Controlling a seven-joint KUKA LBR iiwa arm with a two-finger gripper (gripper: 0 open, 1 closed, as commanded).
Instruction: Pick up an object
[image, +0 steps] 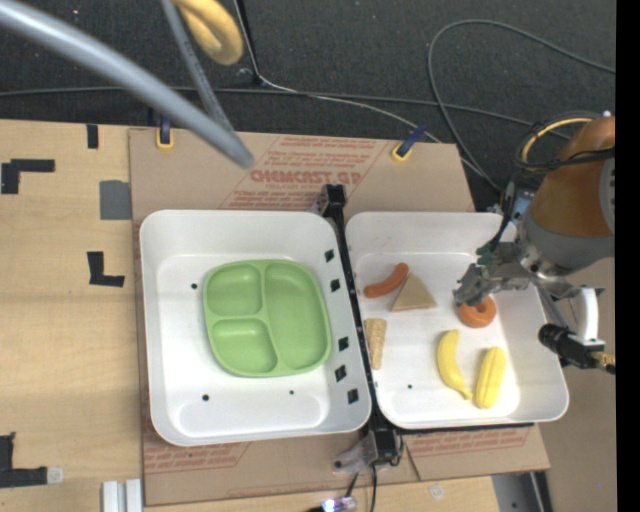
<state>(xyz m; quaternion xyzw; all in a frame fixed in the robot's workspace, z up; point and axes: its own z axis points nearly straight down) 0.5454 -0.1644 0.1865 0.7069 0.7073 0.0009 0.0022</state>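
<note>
The arm (570, 200) reaches in from the right side, its grey body and orange band sitting above the far edge of the right bin (530, 405). Its gripper (480, 290) hangs low inside that bin, directly over a small orange round object (479, 314) — possibly a carrot slice or a toy tomato piece. The dark fingers overlap the top of that piece, but from this slanted angle it cannot be told whether they are spread or closed, nor whether they clasp it.

Other toy foods share the right bin. A red sausage (386, 281) lies tilted near the left wall, touching the upper edge of a tan wedge (413, 295). Just below them, against the divider, lies a pale cracker-like strip (375, 341). Nearer the front edge, a yellow banana (452, 363) curves beside a yellow corn cob (489, 377); the two lie close, side by side, well below the gripper.

The left bin (170, 400) holds a green divided plate (266, 317) with three compartments, lying flat near the middle — nothing rests on it.
</note>
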